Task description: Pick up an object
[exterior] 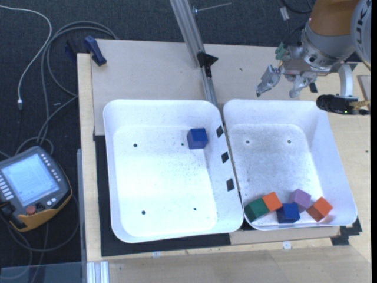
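Note:
A blue cube (197, 138) sits alone in the left bin (123, 175), near its far right corner. Along the near edge of the right bin (330, 140) lie a green cube (255, 209), an orange cube (271, 201), a dark blue cube (288, 213), a purple cube (302, 198) and a red-orange cube (320, 208). My gripper (281, 82) hangs beyond the far rim of the right bin, over the bench, open with nothing between its fingers.
A slanted aluminium post (188, 28) rises from the bench behind the seam between the bins. A blue clamp (94, 49) sits at the bench's far left corner. A teach pendant (32, 184) and cables lie on the floor at left.

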Available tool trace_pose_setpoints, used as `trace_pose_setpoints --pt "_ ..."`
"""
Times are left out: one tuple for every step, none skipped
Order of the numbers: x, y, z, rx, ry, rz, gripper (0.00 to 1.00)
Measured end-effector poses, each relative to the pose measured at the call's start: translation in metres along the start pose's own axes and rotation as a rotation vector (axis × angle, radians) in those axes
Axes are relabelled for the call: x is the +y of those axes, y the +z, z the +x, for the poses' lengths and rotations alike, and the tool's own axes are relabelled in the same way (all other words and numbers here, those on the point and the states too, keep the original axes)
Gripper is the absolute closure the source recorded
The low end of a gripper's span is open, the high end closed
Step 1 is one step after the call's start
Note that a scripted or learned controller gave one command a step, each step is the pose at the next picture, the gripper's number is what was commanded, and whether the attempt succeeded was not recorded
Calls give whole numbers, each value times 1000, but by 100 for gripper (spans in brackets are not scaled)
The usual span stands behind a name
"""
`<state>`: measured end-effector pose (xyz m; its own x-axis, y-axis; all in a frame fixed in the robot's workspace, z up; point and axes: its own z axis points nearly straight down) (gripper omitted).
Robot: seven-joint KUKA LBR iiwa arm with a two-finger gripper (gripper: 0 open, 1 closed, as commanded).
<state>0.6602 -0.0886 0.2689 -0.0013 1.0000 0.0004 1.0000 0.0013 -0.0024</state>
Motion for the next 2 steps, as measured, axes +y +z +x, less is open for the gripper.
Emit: trace_pose_setpoints --pt "7 -76 29 0 -3 -14 0" --pt "-56 -67 8 1 4 2 0"
